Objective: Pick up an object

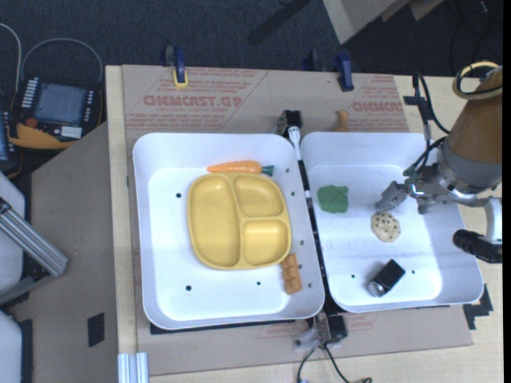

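While the gripper [390,203] hangs in the right bin [415,290], its fingers spread apart around nothing, a speckled cookie [386,227] lies just below it on the bin floor. Left of them sits a green lump [333,198], with a black block [386,277] nearer the front wall. Next door, the left bin [160,238] carries a yellow divided plate [238,219], a carrot [236,167] at its far edge and a brown snack [291,274] by its near corner.

two shallow white bins [152,214] side by side on a brown bench board [239,94] with red lettering. blue clamps [180,66] at board's far edge. black pendant with screen [56,106] on dark floor, left.
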You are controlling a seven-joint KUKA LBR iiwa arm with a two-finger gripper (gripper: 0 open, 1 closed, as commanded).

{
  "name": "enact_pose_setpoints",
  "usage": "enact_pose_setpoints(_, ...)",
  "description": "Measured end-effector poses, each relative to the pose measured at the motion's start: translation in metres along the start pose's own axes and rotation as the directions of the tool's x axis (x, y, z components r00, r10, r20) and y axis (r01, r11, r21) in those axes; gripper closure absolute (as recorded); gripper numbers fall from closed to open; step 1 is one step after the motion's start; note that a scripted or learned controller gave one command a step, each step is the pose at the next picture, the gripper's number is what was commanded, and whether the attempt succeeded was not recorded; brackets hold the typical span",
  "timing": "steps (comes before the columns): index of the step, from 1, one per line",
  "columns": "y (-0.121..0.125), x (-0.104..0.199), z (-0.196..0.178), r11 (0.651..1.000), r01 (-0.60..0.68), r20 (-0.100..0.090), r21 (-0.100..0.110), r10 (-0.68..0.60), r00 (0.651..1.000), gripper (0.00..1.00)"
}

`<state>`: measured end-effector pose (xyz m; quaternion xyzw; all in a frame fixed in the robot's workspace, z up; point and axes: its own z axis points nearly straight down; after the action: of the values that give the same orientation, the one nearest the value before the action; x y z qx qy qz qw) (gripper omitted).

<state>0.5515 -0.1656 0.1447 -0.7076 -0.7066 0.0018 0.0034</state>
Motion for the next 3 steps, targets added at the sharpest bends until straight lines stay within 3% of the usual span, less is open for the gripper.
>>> enact_pose_setpoints(1,-0.001,0.001,0.054,1.0,0.001,0.0,-0.001,-0.001,1.0,0.0)
enact_pose_setpoints(2,0.001,0.0,0.04,1.0,0.0,0.003,-0.008,0.0,1.0,1.0)
enact_pose_setpoints(3,-0.008,-0.002,-0.014,1.0,0.0,0.005,-0.013,0.0,1.0,1.0)
